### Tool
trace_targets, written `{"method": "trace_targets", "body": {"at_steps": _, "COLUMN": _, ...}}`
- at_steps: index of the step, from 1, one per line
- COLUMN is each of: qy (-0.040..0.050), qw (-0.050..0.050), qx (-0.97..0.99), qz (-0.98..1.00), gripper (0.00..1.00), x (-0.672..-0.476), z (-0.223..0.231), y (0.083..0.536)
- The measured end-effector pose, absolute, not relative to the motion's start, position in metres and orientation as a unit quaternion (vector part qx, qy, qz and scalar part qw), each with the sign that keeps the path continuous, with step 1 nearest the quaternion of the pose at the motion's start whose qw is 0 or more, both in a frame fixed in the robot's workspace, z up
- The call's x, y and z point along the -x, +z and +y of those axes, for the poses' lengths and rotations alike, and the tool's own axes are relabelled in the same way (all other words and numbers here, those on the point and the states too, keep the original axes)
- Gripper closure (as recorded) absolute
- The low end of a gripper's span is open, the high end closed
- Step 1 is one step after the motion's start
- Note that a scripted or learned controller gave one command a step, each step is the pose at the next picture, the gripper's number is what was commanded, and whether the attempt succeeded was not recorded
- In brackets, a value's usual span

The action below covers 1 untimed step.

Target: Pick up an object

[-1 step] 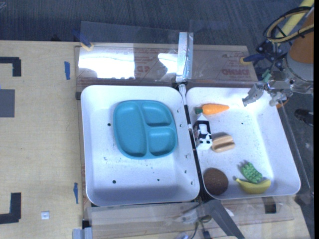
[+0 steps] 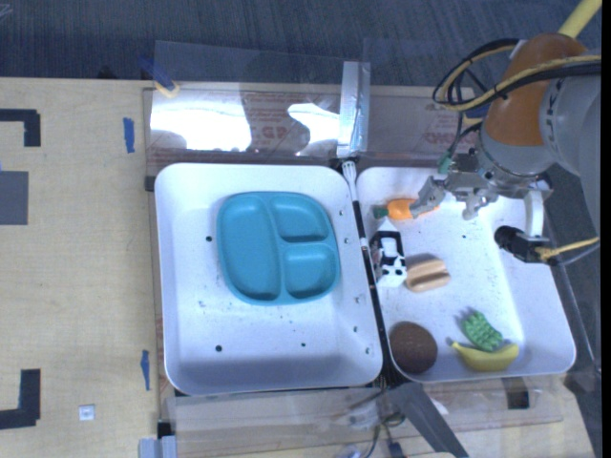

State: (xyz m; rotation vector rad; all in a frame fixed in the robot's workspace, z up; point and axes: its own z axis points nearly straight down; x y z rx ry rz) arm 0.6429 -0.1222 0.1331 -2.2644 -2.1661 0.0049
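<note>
— So, where do the things to pick lie?

— All in the right-hand shallow white bin (image 2: 549, 299). A small orange carrot-like piece (image 2: 400, 209) sits near its far left corner. Just nearer the camera stands a little black-and-white cow-patterned toy (image 2: 389, 257), with a tan hot-dog bun toy (image 2: 427, 274) touching or just beside it. At the near edge rest a round brown ball-like object (image 2: 413, 345), a yellow plastic banana (image 2: 487, 354) and a knobbly green piece (image 2: 480, 330) lying against the banana.

— And the two-finger gripper (image 2: 453, 197)?

— It hangs over the far part of that bin, just right of the carrot piece. Its fingers appear spread apart, nothing between them. The grey arm with its orange band (image 2: 528, 89) reaches in from the right.

— The other bin?

— The left-hand white bin (image 2: 181, 256) carries a teal compartment tray (image 2: 279, 245), lying flat in its middle.
</note>
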Motion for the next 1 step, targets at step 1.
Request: {"method": "trace_targets", "body": {"at_steps": 1, "qy": -0.0016, "qw": -0.001, "qx": 0.742, "qz": -0.670, "gripper": 0.00, "x": -0.5678, "z": -0.1068, "y": 0.0867}}
